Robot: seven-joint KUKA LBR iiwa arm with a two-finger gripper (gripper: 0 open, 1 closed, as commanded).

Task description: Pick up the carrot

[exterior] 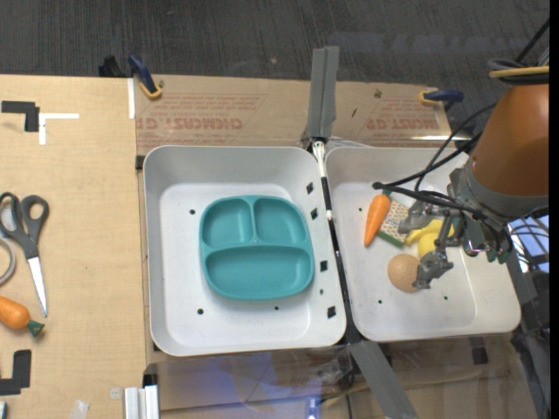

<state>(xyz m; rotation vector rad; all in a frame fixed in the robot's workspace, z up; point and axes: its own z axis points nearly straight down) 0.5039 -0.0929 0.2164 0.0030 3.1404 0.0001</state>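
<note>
The carrot (376,218) is orange with a small green top and lies tilted in the upper left part of the right bin (489,308). My gripper (430,272) hangs low over the middle of that bin, to the right of and below the carrot and apart from it. Its tip is right beside a beige egg-shaped object (403,272). Nothing shows in its grasp.
A yellow item (425,236) and a printed packet (395,222) lie between the carrot and the gripper. The left bin (166,234) holds a teal divided plate (257,247). On the bench at far left lie scissors (26,234) and a second carrot (13,313).
</note>
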